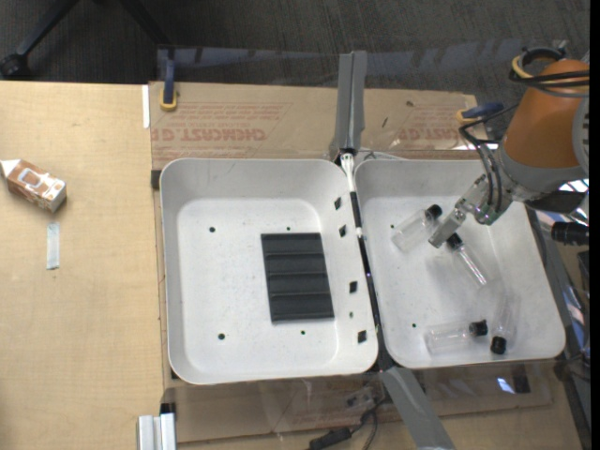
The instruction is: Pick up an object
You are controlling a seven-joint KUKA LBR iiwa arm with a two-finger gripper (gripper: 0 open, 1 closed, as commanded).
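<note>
Vials, clear with black caps, are what we would go for, and they all lie in the right bin. One vial lies in that bin's upper left part, its long axis running up and to the right, its cap toward the end effector. That end effector hangs just beside it on the right, low over the bin floor, at the end of the arm reaching in from the upper right. Whether its fingers are spread or closed we cannot tell, since they blur into the clear plastic around them, and we see nothing clearly between them. A second vial lies just below the end effector, slanting down and to the right from a cap close under the tip. Two more vials lie near the bin's lower right corner, well apart from the tip. In our judgement the coming move turns on the nearest vial lying to the left of the tip, so the fingers would need to straddle it across its slanted axis. The left bin carries a black ribbed block, which lies well apart from the arm.
</note>
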